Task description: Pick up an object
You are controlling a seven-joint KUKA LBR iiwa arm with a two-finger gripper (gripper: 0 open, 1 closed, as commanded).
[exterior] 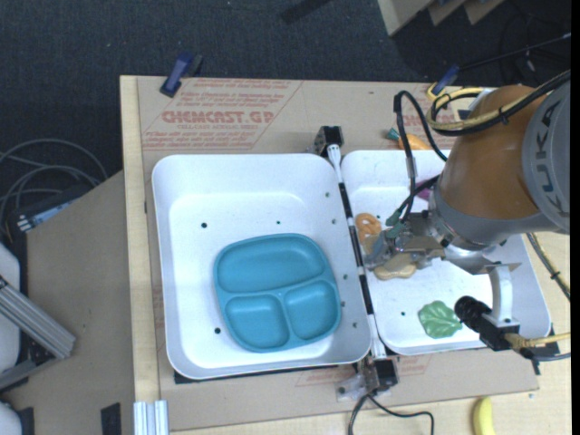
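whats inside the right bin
In the right bin, a green leaf-shaped piece, a tan item and an orange piece show. The arm covers much of the rest.

A brown bench (227, 116) bears two white bins, left bin (181, 198) beside right bin (381, 175).

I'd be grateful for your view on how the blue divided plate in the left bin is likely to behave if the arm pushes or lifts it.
The blue divided plate looks like moulded plastic, so probably stiff and light for its size. It lies flat on the left bin floor, so a push would likely slide it, not tip it. Its low, rounded rim may offer the fingers little to grip.
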